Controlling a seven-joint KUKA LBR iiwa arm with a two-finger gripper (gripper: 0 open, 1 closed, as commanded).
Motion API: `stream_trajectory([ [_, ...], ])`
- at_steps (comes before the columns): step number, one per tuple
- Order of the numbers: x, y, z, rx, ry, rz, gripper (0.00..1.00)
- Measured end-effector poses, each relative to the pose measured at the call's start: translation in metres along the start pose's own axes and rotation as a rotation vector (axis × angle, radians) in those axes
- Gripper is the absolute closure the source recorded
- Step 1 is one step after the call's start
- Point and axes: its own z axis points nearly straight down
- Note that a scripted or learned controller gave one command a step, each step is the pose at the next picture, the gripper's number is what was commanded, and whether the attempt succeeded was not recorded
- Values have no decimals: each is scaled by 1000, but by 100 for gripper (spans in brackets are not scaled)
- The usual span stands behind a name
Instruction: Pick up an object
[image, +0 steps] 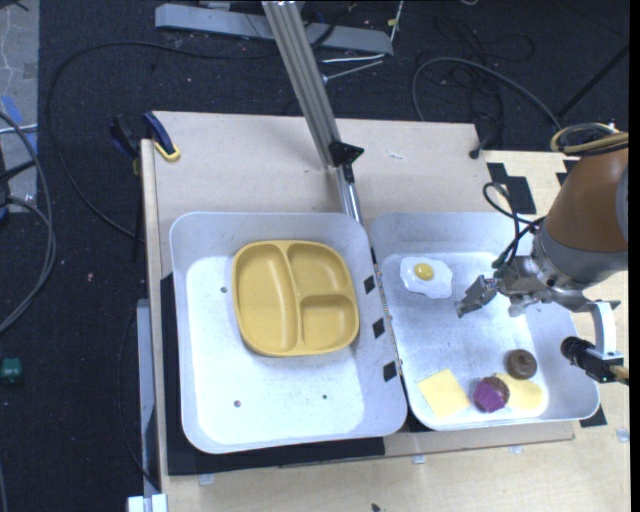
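The right bin (440, 340) holds a fried egg toy (426, 277) near its back left. Along its front edge lie a yellow cheese slice (443, 392), a purple piece (490, 394), a pale yellow piece (527, 397) and a brown round piece (520, 364). My gripper (478, 295) hangs over the middle of this bin, just right of the egg, pointing left. Nothing shows between its fingers.
The left bin (200, 350) bears a yellow divided plate (296, 297). A metal pole (310, 90) slants down to the back between the bins. The grey and orange arm (590, 220) covers the right bin's back right corner.
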Motion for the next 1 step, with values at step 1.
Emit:
stream_trajectory([
  [1, -6, -2, 62, 2, 0, 1, 0],
])
